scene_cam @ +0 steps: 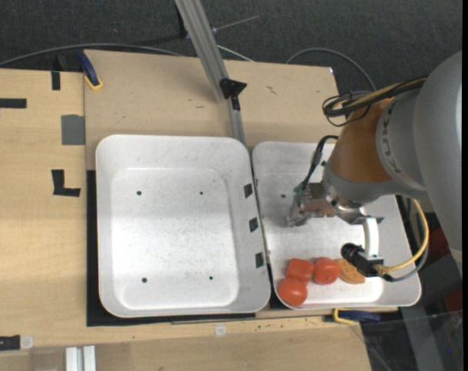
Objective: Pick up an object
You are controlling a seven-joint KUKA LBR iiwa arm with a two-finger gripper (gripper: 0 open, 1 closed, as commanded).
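While the gripper (297, 216) hangs low over the right bin (284, 161), I can't tell how it's set. Three red tomato-like pieces (303, 277) and an orange-brown piece (350, 271) lie clustered by that bin's near rim, apart from it

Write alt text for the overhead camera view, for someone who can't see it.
A grey robot arm's gripper hangs low in the right white bin, above three red items clustered at its near edge. The left white bin sits alongside.
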